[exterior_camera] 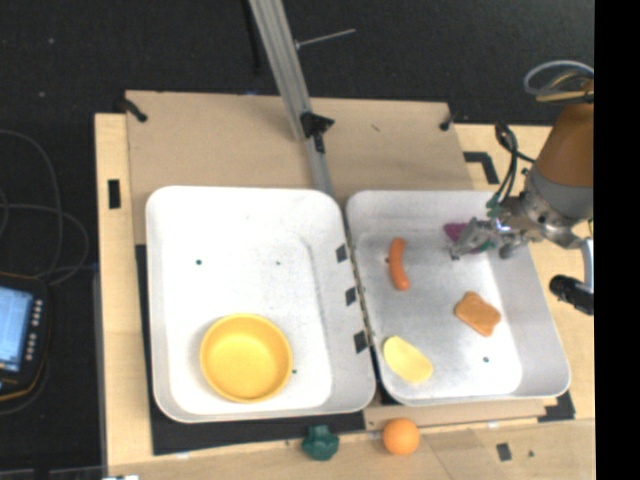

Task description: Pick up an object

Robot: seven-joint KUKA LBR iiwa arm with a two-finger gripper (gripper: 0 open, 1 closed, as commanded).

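My gripper (481, 245) hangs over the upper right part of the right bin (535, 368), open, with nothing between its fingers. A small purple object (456, 231) lies just to its upper left, partly hidden by the gripper. An orange-red sausage (399, 264) lies left of it in the same bin. An orange-brown block (478, 314) sits below the gripper. A pale yellow piece (407, 359) rests near the bin's front left corner. A yellow bowl (246, 357) stands in the left bin (250, 228).
An orange ball (400, 436) and a green object (321, 443) lie on the bench in front of the bins. A grey metal pole (290, 78) slants up from between the bins at the back. A screen device (15, 333) sits at the far left.
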